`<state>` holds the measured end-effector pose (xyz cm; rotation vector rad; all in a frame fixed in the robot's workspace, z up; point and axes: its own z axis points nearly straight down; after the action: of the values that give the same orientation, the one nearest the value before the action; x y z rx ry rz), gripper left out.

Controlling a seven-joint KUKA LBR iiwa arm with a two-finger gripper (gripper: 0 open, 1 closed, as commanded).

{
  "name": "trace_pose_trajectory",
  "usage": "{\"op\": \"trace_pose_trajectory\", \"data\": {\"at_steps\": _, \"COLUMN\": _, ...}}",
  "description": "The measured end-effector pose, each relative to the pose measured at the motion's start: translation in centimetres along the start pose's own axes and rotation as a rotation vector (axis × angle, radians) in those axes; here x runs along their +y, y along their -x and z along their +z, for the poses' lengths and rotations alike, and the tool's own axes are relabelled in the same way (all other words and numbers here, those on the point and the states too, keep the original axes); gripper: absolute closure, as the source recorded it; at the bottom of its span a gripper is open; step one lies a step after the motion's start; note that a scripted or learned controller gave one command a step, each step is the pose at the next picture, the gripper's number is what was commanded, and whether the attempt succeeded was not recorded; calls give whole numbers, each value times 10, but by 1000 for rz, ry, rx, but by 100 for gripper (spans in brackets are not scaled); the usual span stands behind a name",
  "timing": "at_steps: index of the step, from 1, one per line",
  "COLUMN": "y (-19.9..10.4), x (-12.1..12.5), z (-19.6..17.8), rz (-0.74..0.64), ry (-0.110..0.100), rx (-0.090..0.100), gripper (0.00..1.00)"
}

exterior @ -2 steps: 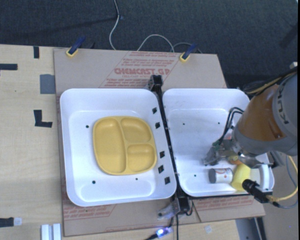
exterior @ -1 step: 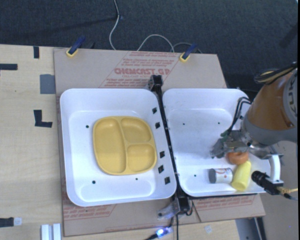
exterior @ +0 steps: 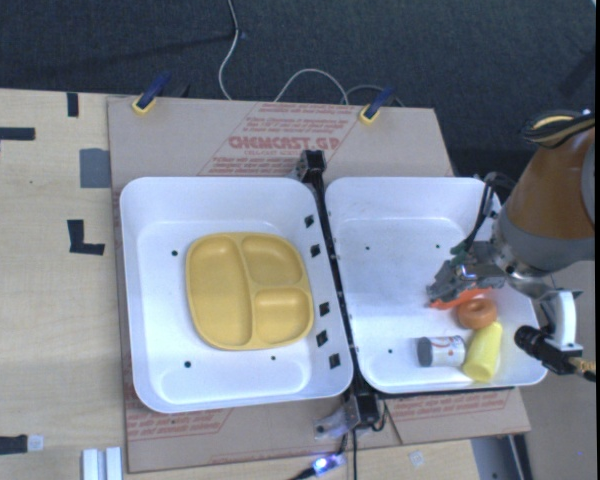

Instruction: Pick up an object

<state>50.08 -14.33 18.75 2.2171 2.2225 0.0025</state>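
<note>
**Ana:** What is far off to the left of the gripper (exterior: 450, 286)?

**Ben:** A wooden bench (exterior: 40, 308) with dark marks on it. On it lies a flat sheet of brown cardboard (exterior: 270, 138) with red letters. Two yellow clamps (exterior: 148, 95) pinch its far edge.

**Ana:** And on the cardboard?

**Ben:** Two shallow white bins with round corners. They look smooth and shiny, like plastic. The left bin (exterior: 150, 258) is well apart from the gripper. In it lies a yellow plate (exterior: 248, 290) with rounded corners. The plate is split into three parts, one long and two small.

**Ana:** What is between the bins?

**Ben:** A thin black strip (exterior: 325, 258) where the two touch.

**Ana:** Where is the gripper?

**Ben:** Low in the right bin (exterior: 400, 203), near its right wall. It is grey metal. The fat grey arm (exterior: 550, 218) with the orange band comes in from the right.

**Ana:** Is it holding something?

**Ben:** I cannot tell. A small flat orange-red thing (exterior: 458, 297) sits right at its tips, but I cannot see if it is pinched.

**Ana:** What else is close?

**Ben:** Just beside the gripper, nearer to us, is a round orange ball-like thing (exterior: 476, 313). Nearer still lies a little white tube (exterior: 441, 350) on its side with a grey cap. Touching it on the right is a smooth yellow bottle shape (exterior: 483, 352).
</note>
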Motion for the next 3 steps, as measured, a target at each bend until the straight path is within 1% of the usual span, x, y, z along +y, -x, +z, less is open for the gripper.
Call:
{"op": "trace_pose_trajectory", "data": {"at_steps": 1, "y": 0, "x": 1, "z": -36, "rz": 0, "ry": -2, "rx": 0, "gripper": 100}}
{"op": "trace_pose_trajectory", "data": {"at_steps": 2, "y": -60, "x": 23, "z": -30, "rz": -5, "ry": -4, "rx": 3, "gripper": 100}}
{"op": "trace_pose_trajectory", "data": {"at_steps": 3, "y": -114, "x": 41, "z": -20, "rz": -4, "ry": -5, "rx": 2, "gripper": 100}}
